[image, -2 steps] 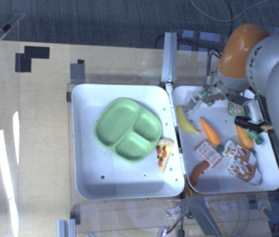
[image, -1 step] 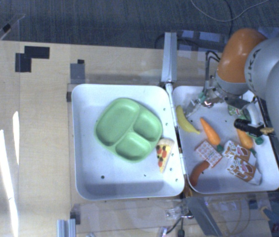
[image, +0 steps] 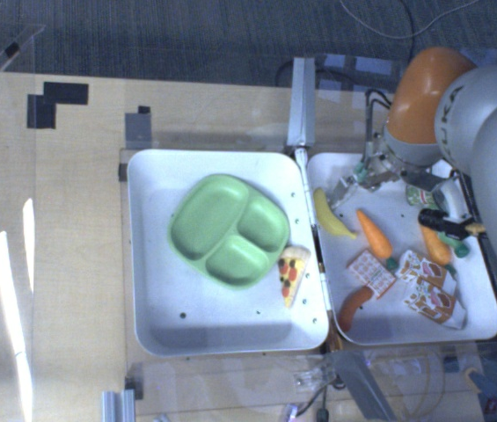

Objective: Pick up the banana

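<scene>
The yellow banana [image: 332,214] lies in the right bin [image: 486,319], close to its left wall and running from upper left to lower right. My gripper [image: 354,184] hangs just above and to the right of the banana's upper end, low over the bin's back part. Nothing shows held in it. The grey arm with its orange band [image: 424,95] comes in from the upper right and hides the bin's far right corner.
An orange carrot [image: 373,233] lies right beside the banana. A second carrot [image: 435,246], a waffle piece [image: 371,272], a sausage [image: 354,305] and patterned packets [image: 430,294] fill the right bin. The left bin [image: 156,323] holds a green divided plate [image: 229,229] and a pizza slice [image: 292,274].
</scene>
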Controlling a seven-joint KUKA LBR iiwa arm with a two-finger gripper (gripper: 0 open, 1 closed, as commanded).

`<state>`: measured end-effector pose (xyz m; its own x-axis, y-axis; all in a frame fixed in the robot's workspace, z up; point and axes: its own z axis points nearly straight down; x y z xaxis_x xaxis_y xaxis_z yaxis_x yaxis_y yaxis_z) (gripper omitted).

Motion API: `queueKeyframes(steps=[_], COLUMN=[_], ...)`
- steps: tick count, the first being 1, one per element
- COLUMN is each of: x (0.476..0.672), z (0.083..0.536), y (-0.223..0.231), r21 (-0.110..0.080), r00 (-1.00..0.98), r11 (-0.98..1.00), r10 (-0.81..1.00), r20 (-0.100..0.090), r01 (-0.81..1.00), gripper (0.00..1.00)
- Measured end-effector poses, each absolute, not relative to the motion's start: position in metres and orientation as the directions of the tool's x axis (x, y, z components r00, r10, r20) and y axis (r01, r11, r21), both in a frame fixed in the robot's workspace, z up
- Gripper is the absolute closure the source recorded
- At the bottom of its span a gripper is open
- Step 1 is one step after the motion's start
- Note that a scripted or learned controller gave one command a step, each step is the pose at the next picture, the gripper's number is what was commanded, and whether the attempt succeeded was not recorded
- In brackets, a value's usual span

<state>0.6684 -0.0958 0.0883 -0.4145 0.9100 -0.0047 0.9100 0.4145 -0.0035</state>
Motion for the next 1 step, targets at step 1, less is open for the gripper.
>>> queueKeyframes(steps=[1], x=[0.6611], z=[0.0877], y=[-0.0931], r21=[0.009], r00=[-0.204], r11=[0.204], r10=[0.979], r20=[-0.006], r01=[0.979], gripper=[0.0])
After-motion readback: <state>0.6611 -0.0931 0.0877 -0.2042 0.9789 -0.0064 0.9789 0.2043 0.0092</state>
